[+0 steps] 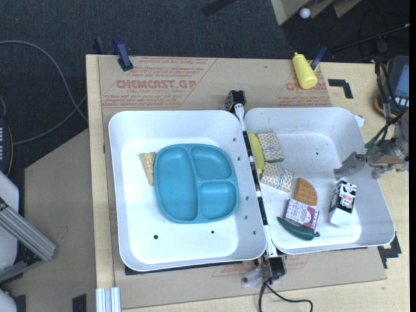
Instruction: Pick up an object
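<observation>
The right bin [312,125] holds several small items. A yellow banana-like piece [256,152] lies along its left wall. Beside it lie two patterned packets [270,146] [277,178], and below them a brown waffle [305,191], a pink box [301,214] and a green pepper [298,230]. A black-and-white milk carton [344,200] stands toward the right. My gripper [356,162] hangs at the bin's right side, just above and right of the carton, with nothing visibly held. In the left bin [130,142] a blue divided plate [195,182] partly covers a tan cracker [148,166].
Both bins sit on a cardboard-covered bench [169,83]. A yellow clamp [303,71] and a blue clamp [121,53] grip its far edge. A black hinge strip [250,168] separates the bins. Cables and equipment crowd the right edge [390,90].
</observation>
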You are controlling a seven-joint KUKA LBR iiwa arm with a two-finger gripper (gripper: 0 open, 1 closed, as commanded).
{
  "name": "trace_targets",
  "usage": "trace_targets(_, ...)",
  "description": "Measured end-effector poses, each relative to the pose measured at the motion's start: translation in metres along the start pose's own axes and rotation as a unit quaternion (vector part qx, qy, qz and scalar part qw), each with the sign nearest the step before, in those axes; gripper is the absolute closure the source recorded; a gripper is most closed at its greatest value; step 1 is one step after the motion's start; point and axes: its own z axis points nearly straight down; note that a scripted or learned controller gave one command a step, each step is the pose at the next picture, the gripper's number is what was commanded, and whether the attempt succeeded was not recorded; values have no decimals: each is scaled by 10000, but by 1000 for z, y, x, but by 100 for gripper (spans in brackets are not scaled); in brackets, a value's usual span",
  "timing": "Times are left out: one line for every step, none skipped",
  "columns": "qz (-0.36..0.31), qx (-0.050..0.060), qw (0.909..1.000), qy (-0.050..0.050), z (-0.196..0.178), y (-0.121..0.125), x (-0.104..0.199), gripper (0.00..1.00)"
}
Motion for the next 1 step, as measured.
trace_targets(-12,-120,9999,-43,91,-13,54,0)
